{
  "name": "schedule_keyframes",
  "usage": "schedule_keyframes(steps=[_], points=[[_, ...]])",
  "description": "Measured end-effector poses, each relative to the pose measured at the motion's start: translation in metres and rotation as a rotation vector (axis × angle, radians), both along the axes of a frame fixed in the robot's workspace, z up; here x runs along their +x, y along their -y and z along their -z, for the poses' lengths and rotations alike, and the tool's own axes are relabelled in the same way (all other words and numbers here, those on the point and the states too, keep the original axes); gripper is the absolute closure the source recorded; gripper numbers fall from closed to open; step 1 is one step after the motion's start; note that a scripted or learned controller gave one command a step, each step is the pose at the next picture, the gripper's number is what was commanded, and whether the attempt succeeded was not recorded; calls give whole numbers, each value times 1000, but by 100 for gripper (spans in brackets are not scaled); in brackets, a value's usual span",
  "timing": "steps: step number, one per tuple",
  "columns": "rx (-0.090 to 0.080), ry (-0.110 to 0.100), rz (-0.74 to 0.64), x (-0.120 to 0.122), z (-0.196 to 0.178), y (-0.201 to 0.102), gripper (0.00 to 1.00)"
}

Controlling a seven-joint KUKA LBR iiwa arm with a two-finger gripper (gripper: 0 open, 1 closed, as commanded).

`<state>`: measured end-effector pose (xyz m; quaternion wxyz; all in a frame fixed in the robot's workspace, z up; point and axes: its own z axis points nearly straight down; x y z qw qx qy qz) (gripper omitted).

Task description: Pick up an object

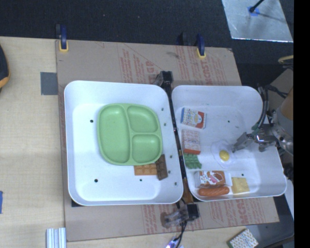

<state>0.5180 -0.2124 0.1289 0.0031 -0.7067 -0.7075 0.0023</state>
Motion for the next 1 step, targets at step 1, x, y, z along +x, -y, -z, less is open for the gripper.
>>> schedule_keyframes(steps=[1], points=[[-3,12,-7,98,33,-2,0]])
